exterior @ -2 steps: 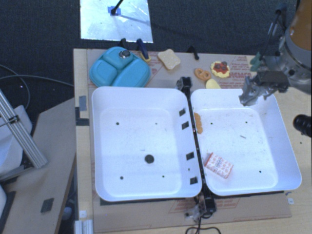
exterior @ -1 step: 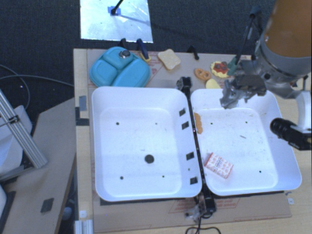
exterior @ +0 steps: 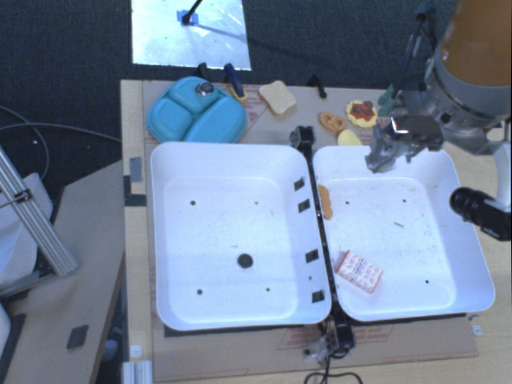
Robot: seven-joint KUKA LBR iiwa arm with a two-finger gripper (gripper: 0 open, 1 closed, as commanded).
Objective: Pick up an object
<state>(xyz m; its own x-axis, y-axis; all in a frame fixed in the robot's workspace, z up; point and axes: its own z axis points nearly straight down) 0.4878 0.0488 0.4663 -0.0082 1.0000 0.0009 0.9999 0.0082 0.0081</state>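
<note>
A small red-and-white packet lies in the right bin, near its front left. An orange piece rests against that bin's left wall. A dark round disc sits in the left bin. My gripper hangs over the right bin's far edge, well above and behind the packet, with nothing seen between its fingers.
Behind the bins lie a blue divided plate, a toast slice, a pretzel, a small pizza and a yellow piece. A black knob juts in over the right bin's right side.
</note>
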